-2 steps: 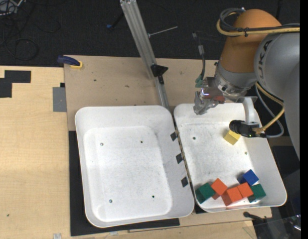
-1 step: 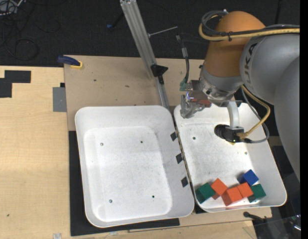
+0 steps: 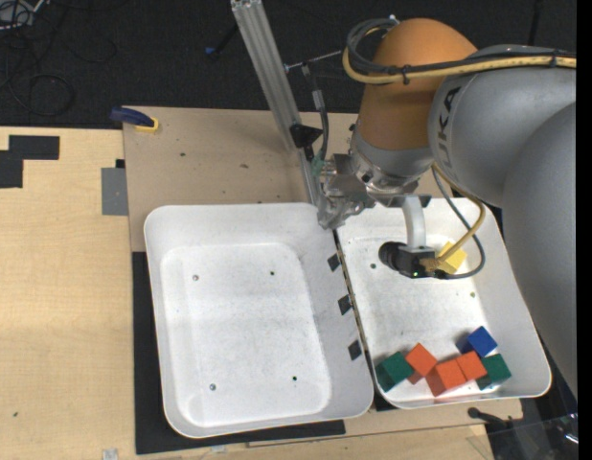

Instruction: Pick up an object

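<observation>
Crowding the right bin's point(image 3: 421, 316) near corner, orange, green and blue blocks point(image 3: 447, 376); claw point(image 3: 331, 207) state unclear.

We see 2 matt white plastic bins point(image 3: 239, 295), a pale wood-grain bench point(image 3: 56, 286), and smooth coloured blocks point(image 3: 447, 374).

The grey arm point(image 3: 512, 151) enters from the right and arches over the scene. The orange band point(image 3: 411, 65) sits above the wrist point(image 3: 387, 166), which points down and to the left. The hand point(image 3: 332, 199) hangs low, just left of the wrist.
</observation>
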Available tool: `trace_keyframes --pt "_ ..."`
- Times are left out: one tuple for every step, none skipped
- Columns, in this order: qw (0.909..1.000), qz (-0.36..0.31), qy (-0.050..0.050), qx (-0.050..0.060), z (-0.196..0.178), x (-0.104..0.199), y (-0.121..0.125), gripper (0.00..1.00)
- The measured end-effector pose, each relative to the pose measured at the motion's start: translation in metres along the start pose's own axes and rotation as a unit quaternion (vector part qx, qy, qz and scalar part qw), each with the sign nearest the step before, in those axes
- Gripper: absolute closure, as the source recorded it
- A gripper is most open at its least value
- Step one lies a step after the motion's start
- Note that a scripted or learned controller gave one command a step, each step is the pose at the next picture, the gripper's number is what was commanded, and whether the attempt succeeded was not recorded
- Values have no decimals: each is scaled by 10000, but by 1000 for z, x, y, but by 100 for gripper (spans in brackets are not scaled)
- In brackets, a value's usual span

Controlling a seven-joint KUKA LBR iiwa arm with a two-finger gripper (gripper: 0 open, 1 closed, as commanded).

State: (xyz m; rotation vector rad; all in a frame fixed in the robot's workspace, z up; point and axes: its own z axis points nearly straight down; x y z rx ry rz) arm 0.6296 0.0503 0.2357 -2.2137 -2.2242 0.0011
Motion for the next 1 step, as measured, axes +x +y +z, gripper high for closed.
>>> trace_keyframes --pt "10000 2 -2 -8 -2 45 6 100"
